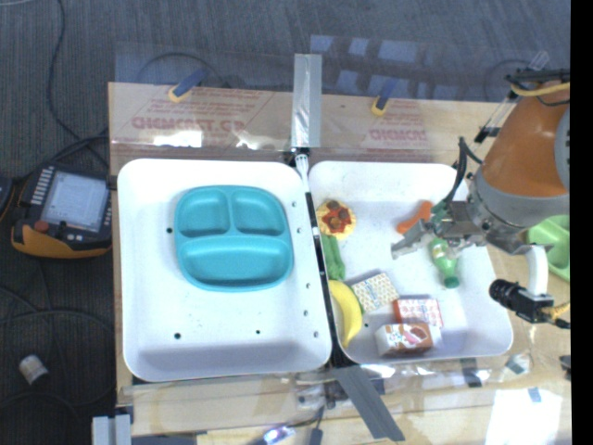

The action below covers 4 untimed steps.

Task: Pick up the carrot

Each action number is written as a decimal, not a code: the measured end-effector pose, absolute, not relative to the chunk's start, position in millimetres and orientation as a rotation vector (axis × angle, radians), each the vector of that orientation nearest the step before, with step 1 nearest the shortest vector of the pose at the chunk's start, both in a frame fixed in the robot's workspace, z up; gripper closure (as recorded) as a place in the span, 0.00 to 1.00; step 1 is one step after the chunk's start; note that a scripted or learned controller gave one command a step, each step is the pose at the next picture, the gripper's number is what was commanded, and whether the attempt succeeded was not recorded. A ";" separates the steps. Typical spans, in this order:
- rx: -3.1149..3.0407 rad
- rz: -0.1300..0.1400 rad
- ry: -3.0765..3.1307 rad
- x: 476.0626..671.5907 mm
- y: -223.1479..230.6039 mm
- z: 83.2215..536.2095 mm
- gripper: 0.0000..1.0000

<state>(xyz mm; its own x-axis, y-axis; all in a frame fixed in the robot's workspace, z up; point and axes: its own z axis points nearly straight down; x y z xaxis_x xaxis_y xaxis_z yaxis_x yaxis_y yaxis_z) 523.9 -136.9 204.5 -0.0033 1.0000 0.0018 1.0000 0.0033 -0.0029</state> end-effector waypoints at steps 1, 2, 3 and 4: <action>-2.132 0.005 -2.307 593.5 -178.3 183.0 0.00; -2.103 0.008 -2.338 634.7 -185.8 93.7 0.00; -2.136 -0.025 -2.308 623.5 -211.7 92.2 0.00; -1.931 0.005 -2.480 614.1 -176.6 177.6 0.00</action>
